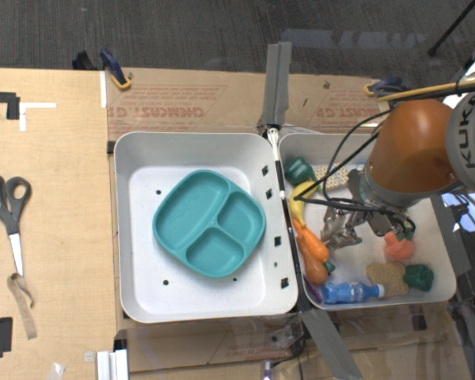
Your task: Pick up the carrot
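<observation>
right bin: end effector (342,232) just beside carrot (312,244)

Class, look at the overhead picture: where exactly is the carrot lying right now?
The carrot lies in the right bin, along its left wall, just left of the gripper. A yellow item sits above it and a blue bottle below.
</observation>
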Robot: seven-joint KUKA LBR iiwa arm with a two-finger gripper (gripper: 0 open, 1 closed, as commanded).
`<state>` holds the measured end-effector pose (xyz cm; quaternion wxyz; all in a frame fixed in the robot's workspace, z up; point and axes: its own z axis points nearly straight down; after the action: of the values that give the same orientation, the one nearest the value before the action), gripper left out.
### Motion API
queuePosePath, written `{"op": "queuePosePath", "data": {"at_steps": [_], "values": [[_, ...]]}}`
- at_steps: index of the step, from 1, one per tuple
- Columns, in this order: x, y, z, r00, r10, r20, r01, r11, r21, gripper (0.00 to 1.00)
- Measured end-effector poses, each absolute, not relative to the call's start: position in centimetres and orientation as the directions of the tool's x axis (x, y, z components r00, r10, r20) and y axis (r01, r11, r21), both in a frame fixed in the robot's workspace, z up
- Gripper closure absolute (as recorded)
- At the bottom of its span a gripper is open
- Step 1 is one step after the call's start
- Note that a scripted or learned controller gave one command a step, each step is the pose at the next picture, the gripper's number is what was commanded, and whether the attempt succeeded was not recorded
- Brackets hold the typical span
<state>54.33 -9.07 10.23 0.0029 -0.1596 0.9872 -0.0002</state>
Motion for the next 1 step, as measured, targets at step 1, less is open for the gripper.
{"op": "queuePosePath", "data": {"at_steps": [1], "values": [[51.67, -5.54, 19.22, -0.806, -0.592, -0.004, -0.592, 0.806, -0.001, 1.00]]}}
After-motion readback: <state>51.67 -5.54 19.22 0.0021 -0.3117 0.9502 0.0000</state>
